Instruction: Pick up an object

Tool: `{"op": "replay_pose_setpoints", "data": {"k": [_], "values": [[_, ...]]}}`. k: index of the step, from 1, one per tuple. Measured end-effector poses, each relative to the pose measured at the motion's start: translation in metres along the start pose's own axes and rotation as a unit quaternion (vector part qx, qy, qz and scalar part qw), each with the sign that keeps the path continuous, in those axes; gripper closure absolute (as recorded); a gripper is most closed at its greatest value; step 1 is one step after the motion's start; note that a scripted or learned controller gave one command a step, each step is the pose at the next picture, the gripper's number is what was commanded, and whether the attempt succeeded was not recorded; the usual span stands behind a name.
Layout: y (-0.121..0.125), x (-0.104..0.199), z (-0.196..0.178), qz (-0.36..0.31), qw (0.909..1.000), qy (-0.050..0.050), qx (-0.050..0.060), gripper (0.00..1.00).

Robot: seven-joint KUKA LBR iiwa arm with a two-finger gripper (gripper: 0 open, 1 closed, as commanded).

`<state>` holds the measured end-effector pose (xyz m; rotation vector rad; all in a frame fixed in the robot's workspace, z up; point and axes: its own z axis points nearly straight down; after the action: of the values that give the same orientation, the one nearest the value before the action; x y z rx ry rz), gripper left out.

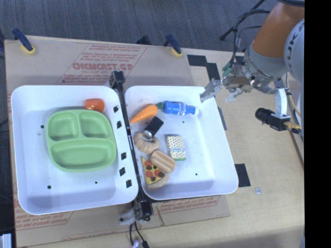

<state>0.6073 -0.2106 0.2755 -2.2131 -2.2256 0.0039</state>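
A bench (258,211) seen from above carries two shallow white bins side by side. The left bin (26,190) holds a green divided plate (81,140) near its middle, and a small red-orange piece (94,105) sits by the bin's far edge, just beyond the plate.

The right bin (212,159) holds a cluster of toy foods toward its left half. A carrot (144,113) lies near the far left corner, with a blue bottle (178,108) on its side next to it along the far edge. Below them are a black spoon (152,126), a tan bread piece (146,143), a bread roll (163,161), a patterned packet (176,147), and a pizza slice (152,174) near the front left corner.

The grey arm with its orange band (276,27) reaches in from the right. Its gripper (218,90) hangs over the right bin's far right corner, fingers spread apart and pinching nothing, well apart from the toys.
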Motion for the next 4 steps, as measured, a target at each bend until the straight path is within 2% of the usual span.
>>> {"op": "replay_pose_setpoints", "data": {"k": [1, 2, 3, 4], "values": [[-0.057, 0.0, 0.15, 0.133, 0.9911, 0.001, 0.001, 0.0], [0.04, 0.023, 0.184, 0.025, 0.9997, 0.001, 0.0, 0.0], [0.042, 0.093, 0.184, -0.072, 0.9974, 0.001, 0.004, 0.0], [0.05, 0.113, 0.184, 0.083, 0.9966, 0.0, 0.0, 0.0]]}}
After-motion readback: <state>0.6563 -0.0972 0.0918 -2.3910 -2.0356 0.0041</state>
